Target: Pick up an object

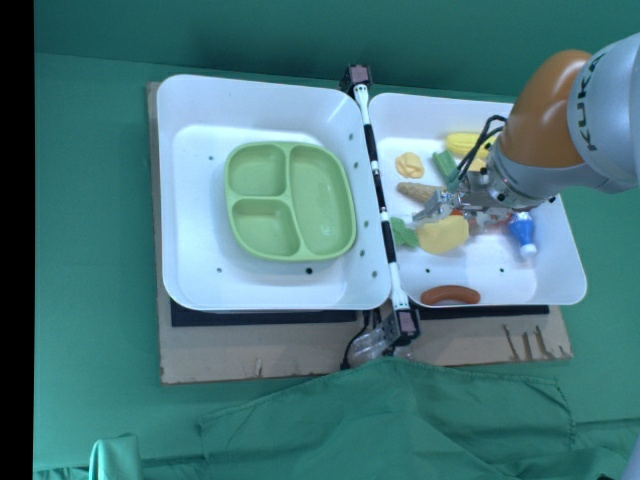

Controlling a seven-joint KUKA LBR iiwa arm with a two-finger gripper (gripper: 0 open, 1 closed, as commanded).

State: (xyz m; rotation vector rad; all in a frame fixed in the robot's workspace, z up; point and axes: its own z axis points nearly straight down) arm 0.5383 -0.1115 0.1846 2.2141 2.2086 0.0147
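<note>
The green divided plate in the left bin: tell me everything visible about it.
The green divided plate is light green, looks like matte plastic, and is a rounded rectangle with a raised rim. Ridges split it into three compartments: two smaller ones on the left, one long one on the right. It lies flat, right side up and slightly rotated, on the floor of the left bin. Nothing sits in it, and the arm is away over the other bin.

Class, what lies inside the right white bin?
Toy foods in the right bin: sausage, yellow piece, orange piece, blue bottle. The arm covers anything beneath it.

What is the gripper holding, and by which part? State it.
Cannot be told: the gripper hangs low over the yellow toy in the right bin, its grip hidden.
</note>
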